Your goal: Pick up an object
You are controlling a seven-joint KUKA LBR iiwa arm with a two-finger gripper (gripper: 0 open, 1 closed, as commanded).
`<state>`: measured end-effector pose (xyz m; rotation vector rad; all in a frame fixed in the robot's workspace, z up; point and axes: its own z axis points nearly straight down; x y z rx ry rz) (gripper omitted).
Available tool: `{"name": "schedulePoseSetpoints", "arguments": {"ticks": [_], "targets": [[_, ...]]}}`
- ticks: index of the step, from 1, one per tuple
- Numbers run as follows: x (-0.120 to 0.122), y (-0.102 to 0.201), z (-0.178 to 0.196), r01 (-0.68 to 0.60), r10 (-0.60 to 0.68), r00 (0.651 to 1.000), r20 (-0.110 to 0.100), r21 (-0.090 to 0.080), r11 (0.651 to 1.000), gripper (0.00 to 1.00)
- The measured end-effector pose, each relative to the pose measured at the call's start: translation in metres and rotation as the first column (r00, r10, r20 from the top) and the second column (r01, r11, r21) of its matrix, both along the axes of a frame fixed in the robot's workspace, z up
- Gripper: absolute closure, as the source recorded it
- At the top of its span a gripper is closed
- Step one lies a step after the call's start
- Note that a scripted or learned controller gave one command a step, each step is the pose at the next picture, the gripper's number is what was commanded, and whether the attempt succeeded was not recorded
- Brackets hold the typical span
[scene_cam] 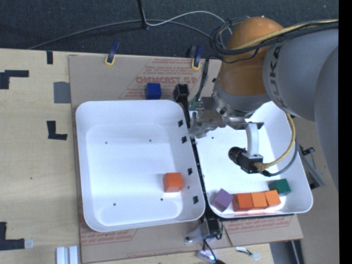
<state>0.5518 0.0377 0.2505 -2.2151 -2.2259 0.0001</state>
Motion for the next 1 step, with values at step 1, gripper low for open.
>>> {"name": "schedulePoseSetpoints", "arguments": {"ticks": [1], "targets": [[-0.0311,0.0519,-0.0163,0.000,0.000,1.000,-0.001,0.000,1.000,1.00]]}}
